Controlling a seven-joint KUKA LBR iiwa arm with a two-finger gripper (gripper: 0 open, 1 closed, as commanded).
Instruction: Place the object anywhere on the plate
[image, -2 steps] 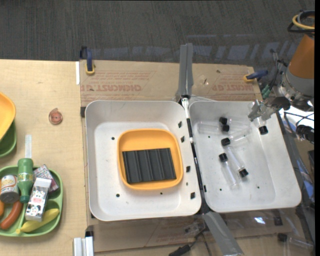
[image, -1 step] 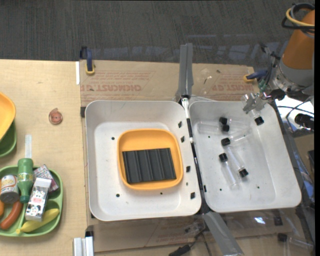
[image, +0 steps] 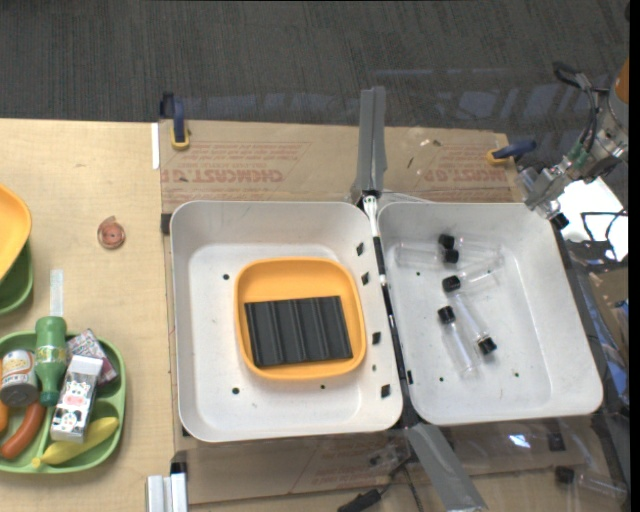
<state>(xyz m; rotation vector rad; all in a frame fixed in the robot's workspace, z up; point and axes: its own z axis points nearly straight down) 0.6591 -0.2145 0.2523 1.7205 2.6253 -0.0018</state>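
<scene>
Over in the left bin (image: 200, 400) we've got the plate (image: 300, 278), a squarish orange one sitting about dead centre with a dark ribbed insert (image: 300, 331) covering most of its front half. Plenty of landing room there, and "anywhere on the plate" makes it forgiving.

The right bin (image: 560, 390) holds what we need to grab: a handful of clear plastic tubes with black caps (image: 465, 320), scattered loosely from the back edge toward the middle. We'd guess they're super light, stiff, and slick, and being round they'll probably roll or squirt out sideways if pinched off-centre. The clear bodies barely show against the white floor, so the caps are the easiest landmark. Our bet is to close across the tube's body near mid-length, fingers square to its long axis.

The gripper (image: 545, 190) sits up at the right bin's back right corner, just outside the rim. It's tangled in cables and blurry from here, so we honestly can't tell how far apart the fingers are. We see no tube in it.
</scene>
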